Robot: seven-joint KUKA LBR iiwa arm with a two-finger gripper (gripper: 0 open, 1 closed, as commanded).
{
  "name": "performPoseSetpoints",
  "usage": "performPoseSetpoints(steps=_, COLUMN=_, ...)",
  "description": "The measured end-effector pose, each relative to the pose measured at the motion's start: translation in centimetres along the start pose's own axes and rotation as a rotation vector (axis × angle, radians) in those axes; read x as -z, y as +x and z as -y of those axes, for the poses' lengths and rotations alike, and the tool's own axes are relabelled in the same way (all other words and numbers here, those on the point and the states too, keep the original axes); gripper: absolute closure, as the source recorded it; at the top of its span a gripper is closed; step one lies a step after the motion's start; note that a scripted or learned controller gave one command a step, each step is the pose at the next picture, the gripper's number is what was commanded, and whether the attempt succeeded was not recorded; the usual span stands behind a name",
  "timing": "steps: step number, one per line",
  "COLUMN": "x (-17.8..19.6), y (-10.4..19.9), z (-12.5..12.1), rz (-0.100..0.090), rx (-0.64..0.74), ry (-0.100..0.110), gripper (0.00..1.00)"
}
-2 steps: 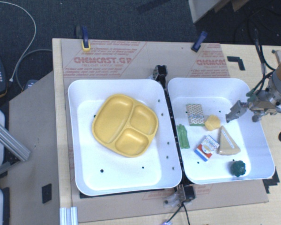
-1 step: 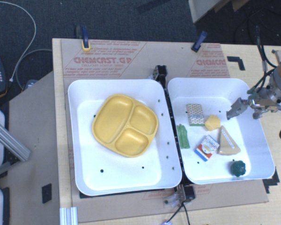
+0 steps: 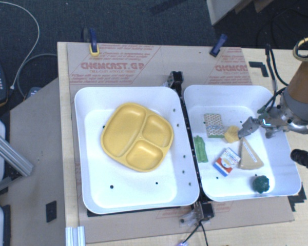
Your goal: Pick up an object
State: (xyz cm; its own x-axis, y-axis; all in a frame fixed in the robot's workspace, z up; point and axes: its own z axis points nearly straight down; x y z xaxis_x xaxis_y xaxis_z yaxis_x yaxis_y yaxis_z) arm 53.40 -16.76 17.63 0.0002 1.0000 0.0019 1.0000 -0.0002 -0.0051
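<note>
Here the largest things are the two white bins. The left bin (image 3: 87,152) takes the middle of the frame and bears a yellow divided plate (image 3: 137,136), which lies well apart from the arm. The right bin (image 3: 210,94) sits at the right of the frame and holds all the small things.

The arm (image 3: 300,94) comes in from the right edge, and its gripper (image 3: 246,128) points toward the left, low over the upper middle of the right bin. Whether it is released or clenched I cannot tell, because its tip is dark and small in this view. Nothing is seen held in it.

The relation that matters: the yellow block (image 3: 231,134) lies just beside the tip of the gripper, to its left and a little below, so I judge it the nearest candidate. It is a small chunky piece without a clear long axis. Below the tip lies a tan wedge (image 3: 249,157), with its long axis running from upper left to lower right. More to the left are a patterned grey card (image 3: 213,124), a red, white and blue packet (image 3: 226,162) and a green stick (image 3: 200,148), which lies almost upright in the frame beside the bin wall. Smallest is a dark green ball (image 3: 261,184), at the lower right of the bin.
</note>
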Motion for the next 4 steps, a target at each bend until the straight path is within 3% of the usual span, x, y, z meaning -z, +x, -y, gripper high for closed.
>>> performPoseSetpoints(steps=2, x=-9.4, y=0.1, z=-0.1, rz=0.0, rx=0.0, ry=-0.001, gripper=0.0)
performPoseSetpoints(steps=3, x=-8.1, y=0.1, z=-0.2, rz=0.003, rx=0.0, ry=-0.007, gripper=1.0)
performPoseSetpoints(steps=4, x=-2.2, y=-0.6, z=0.3, rz=0.005, rx=-0.001, ry=-0.011, gripper=1.0)
